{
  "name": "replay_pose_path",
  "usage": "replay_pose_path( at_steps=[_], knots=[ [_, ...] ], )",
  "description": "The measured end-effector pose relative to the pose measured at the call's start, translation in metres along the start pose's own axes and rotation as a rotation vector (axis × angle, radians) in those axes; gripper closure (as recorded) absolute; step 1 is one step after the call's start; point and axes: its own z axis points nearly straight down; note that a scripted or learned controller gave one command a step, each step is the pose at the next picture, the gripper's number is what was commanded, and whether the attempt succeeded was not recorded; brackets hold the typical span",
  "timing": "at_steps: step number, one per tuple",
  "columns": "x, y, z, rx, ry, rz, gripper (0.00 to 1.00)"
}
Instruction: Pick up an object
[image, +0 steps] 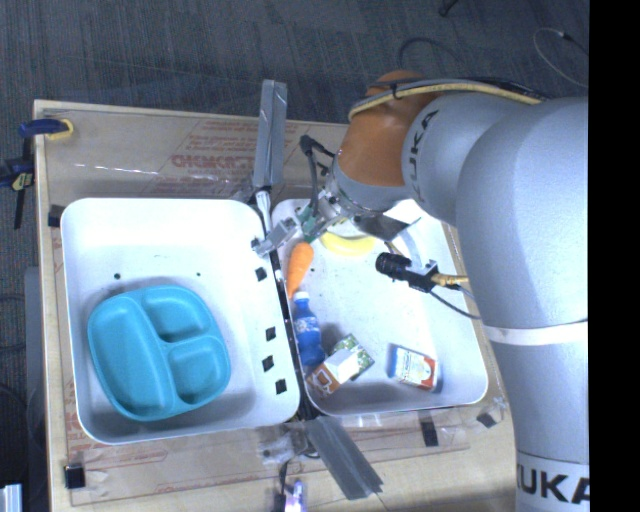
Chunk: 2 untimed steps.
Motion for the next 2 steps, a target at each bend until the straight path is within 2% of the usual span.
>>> replay_pose_path(
  at_steps=[1,2],
  knots=[
    [0.0001,-0.0040,0.0016,-0.010,-0.001,-0.028,0.00],
    [0.0003,-0.0038,0.0020,-0.012,-0.002,-0.065,0.00]
  ],
)
